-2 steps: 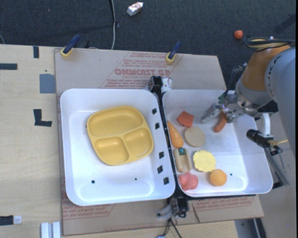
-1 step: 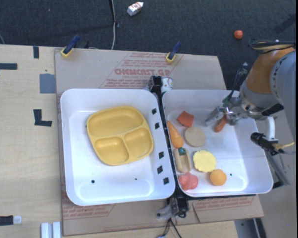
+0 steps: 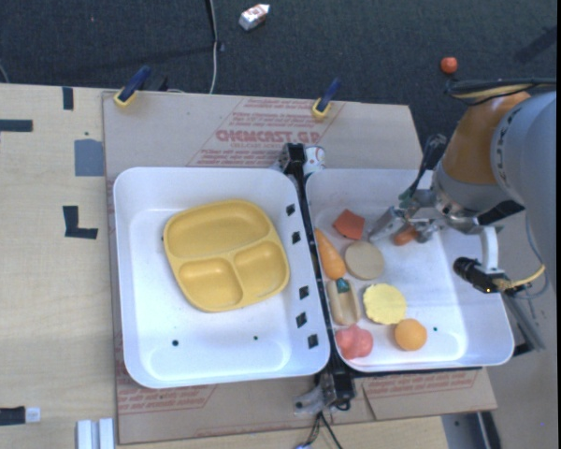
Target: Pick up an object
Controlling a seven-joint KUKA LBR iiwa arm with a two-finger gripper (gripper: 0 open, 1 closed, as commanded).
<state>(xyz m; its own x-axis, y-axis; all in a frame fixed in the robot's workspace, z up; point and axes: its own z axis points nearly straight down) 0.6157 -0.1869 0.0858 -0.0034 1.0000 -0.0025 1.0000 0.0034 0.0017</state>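
— Where is the gripper (image 3: 404, 230) now?

— It is low over the right bin (image 3: 449, 330), near the far right part of it. The grey arm (image 3: 533, 157) with the orange band (image 3: 477, 143) comes in from the right side.

— Are the jaws apart or together?

— I see two thin fingers, and a small orange-red piece (image 3: 405, 238) is just at their tips. But the view is too small here; I cannot tell if the jaws are clamped on this piece, or only stand beside it.

— What lies near the jaws?

— To the left of them, quite near, is a red-orange block (image 3: 349, 224). Below the jaws and a little left lies a round tan disc (image 3: 364, 260), and left of this disc a carrot (image 3: 330, 254), close to the wall between the bins. Further below the jaws come a yellow wavy slice (image 3: 384, 303), a small bottle-like thing (image 3: 341, 299) just beside the slice, then an orange ball (image 3: 410, 334) and a pink-red piece (image 3: 355, 341) at the near edge of the bin.

— And the left bin (image 3: 136, 251)?

— It is well apart from the jaws, to their left. It holds a yellow divided tray (image 3: 226, 253), which lies flat and a little turned.

— What is under the bins?

— A brown cardboard sheet (image 3: 243, 129), fixed with two clamps (image 3: 325, 96) at its far edge.
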